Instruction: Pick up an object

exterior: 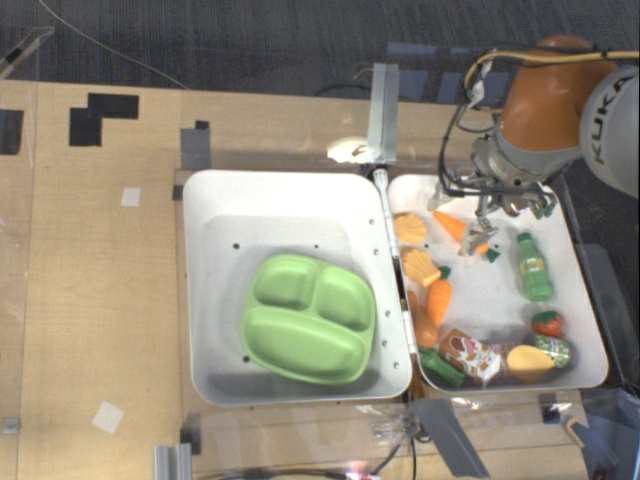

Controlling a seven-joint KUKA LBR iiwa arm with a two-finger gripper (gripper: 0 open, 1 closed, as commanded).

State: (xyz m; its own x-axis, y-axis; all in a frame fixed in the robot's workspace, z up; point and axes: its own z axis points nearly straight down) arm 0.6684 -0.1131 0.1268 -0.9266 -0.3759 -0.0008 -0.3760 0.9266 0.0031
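Your gripper (483,236) hangs over the far part of the right bin (590,298), below the orange band (545,108). Its fingers look narrowly set, with nothing between them, though they are small and hard to read from here. An orange wedge (452,226) lies just beside the fingertips, on the side toward the left bin (210,288). The green bottle (533,265) lies near on the other side. Nearer you sit a carrot (438,301), two shell shapes (411,230), a carton (470,354) and a lemon (527,360). The left bin holds a green tray (310,318).
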